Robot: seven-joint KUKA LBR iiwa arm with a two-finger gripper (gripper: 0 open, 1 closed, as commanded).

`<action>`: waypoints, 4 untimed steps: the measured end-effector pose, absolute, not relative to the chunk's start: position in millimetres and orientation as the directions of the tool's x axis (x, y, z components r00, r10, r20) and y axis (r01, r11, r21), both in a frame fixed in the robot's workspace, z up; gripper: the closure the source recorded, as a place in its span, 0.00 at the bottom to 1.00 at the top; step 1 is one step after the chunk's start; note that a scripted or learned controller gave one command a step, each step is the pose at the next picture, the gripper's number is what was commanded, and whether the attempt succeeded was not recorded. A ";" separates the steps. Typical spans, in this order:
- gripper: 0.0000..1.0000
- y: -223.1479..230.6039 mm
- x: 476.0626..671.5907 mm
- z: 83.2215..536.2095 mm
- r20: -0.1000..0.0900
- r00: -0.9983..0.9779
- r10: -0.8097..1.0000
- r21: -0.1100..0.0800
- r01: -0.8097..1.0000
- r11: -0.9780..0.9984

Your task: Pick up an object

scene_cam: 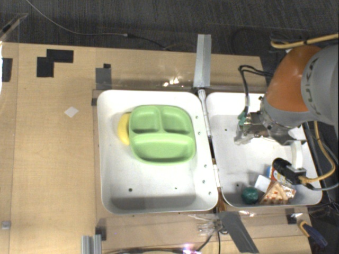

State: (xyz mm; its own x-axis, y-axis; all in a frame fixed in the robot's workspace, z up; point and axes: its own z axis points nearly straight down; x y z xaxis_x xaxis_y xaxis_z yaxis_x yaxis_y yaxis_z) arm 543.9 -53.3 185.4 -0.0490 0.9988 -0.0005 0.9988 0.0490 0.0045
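A green ball [250, 195] lies near the front edge of the right bin [228, 157]; just beside it, toward the corner, sit a small white-and-blue packet [262, 182] and a snack bag [278, 192] with an orange pattern, the bag touching the packet; the hand [244, 132] hangs over the rear half of the same bin, well apart from these 3 things, and whether it is wide or narrow I cannot tell; nothing is seen held in it. In the left bin [111, 157] a green tray [161, 133] with 3 compartments lies flat, partly covering a yellow thing [123, 129] at its left edge; both bins rest on the tan desk [47, 157].
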 end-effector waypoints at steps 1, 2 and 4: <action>1.00 -41.3 552.9 190.9 -0.001 -0.006 1.000 0.003 1.000 0.006; 1.00 -52.1 600.0 185.0 -0.001 0.023 1.000 0.003 1.000 -0.023; 1.00 -108.7 585.0 316.3 -0.002 -0.030 1.000 0.007 1.000 0.030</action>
